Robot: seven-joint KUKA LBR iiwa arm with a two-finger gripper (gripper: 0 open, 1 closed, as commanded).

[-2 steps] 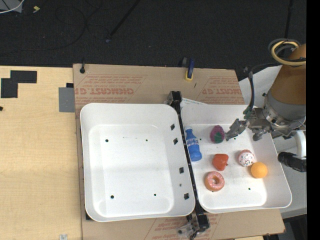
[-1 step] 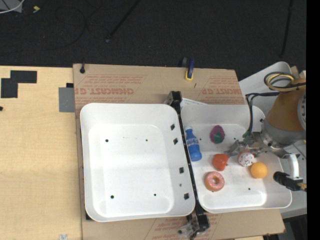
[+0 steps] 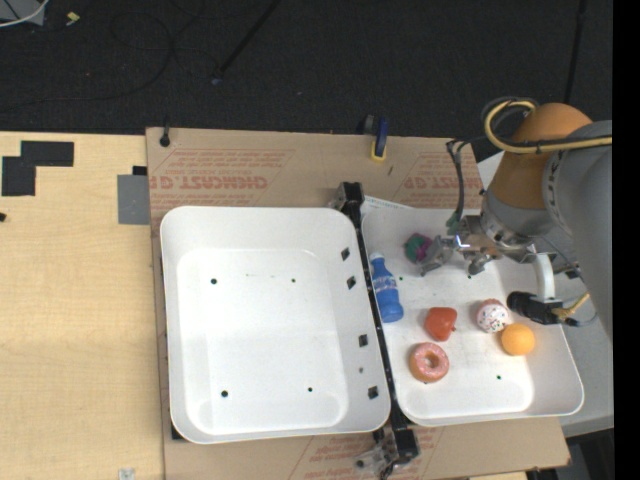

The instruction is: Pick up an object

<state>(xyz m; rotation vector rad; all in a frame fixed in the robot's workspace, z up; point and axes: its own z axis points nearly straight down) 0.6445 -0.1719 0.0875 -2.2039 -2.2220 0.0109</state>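
Gripper (image 3: 452, 251) position is seen in the far part of the right bin (image 3: 560, 403), just right of a small green and purple object (image 3: 421, 248); whether anything is clasped cannot be told, since the tip is small and blurred against the clutter.

From left to right, the scene is laid out as follows. The left bin (image 3: 190, 368) lies beside the right one, a black divider (image 3: 365, 298) running between them. Against the right bin's left wall a blue bottle (image 3: 385, 290) is laid on its side. The green and purple object sits further right and far. Nearer, a pink doughnut (image 3: 430, 362) and a red object (image 3: 441, 321) are found close together, then a white speckled ball (image 3: 491, 316) and an orange ball (image 3: 517, 340), which almost touch.

The green and purple object is judged the likely target, being closest to the tip. For a sound grasp, the tip should be centred over it before descent, and the closing should be made across its narrower side. Care is advised near the bin's far wall, where the piece could be pushed away rather than caught. A straight, slow lift is recommended, so that a weak hold is revealed early.
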